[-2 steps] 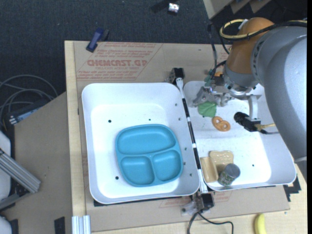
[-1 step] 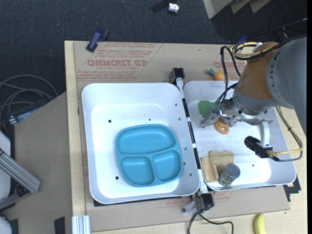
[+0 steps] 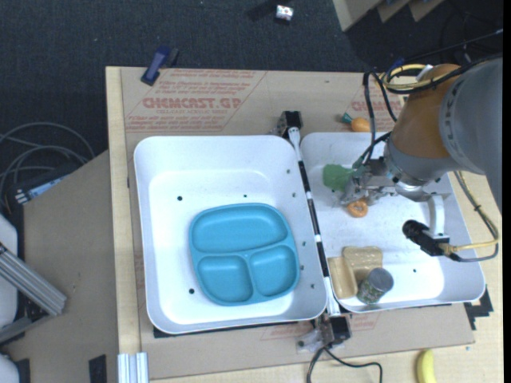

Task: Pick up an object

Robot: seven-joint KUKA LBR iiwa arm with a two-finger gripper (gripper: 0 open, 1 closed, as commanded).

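Red print reading "CHEMCAST GP" runs across the brown protective sheet (image 3: 200, 98) covering the desk, beyond the left bin; smaller red lines around it are too blurred to read.

A pale wooden worktop (image 3: 120, 214), partly covered by brown printed cardboard (image 3: 200, 98), carries two shallow white plastic bins side by side: the left bin (image 3: 160, 214) and the right bin (image 3: 447, 282), their inner rims touching.

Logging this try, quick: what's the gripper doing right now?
Gripper: low in the right bin, between a green object and an orange one; whether it grips anything cannot be told.
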